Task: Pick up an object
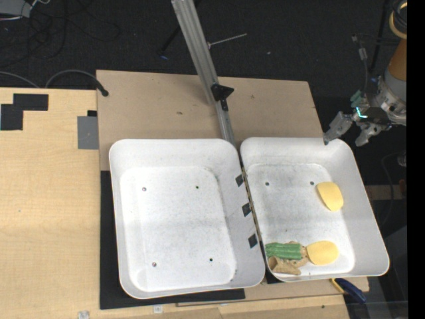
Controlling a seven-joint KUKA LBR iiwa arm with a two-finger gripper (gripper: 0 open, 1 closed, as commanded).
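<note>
The right bin (pixel 345 158) holds a yellow oval piece (pixel 329 195) near its right side. Along its front edge lie a second yellow piece (pixel 322 252), a green ridged object (pixel 284 250) and a tan object (pixel 287 265) tucked under the green one. My gripper (pixel 350 129) hangs above the far right corner of that bin, outside its rim, with its two fingers spread apart and nothing between them. It is well away from all the objects.
The left bin (pixel 133 155) sits beside the right one, joined by black clips (pixel 246 209). A slanted aluminium rail (pixel 201 58) rises behind the bins. A wooden table (pixel 40 198) lies to the left.
</note>
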